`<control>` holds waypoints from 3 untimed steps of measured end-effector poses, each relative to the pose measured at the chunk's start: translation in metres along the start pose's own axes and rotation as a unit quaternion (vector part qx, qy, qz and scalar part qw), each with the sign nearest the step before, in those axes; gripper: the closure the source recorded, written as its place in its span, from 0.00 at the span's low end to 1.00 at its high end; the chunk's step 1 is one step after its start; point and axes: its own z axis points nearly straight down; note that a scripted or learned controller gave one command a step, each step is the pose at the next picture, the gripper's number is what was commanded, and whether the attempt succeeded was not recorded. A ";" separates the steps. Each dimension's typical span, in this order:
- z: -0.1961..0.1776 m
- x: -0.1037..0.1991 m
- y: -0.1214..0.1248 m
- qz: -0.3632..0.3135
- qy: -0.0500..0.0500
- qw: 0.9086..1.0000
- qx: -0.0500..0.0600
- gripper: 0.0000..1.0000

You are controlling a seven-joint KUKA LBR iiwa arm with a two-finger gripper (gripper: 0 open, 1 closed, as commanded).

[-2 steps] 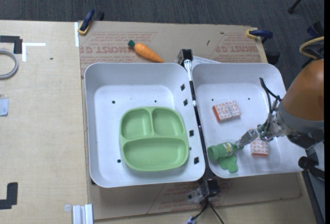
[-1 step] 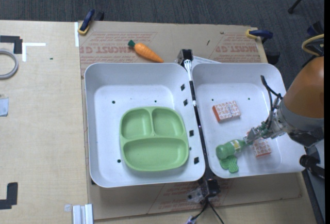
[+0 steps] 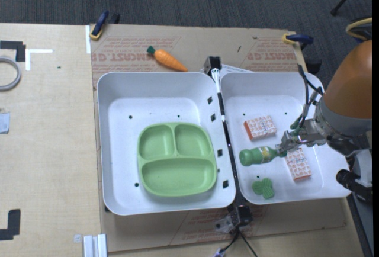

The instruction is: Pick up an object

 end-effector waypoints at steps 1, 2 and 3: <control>0.000 0.000 0.000 0.000 0.000 1.000 0.000 0.00; 0.055 -0.013 0.088 0.004 0.000 1.000 0.001 0.00; 0.103 -0.009 0.103 -0.020 -0.002 1.000 -0.002 0.00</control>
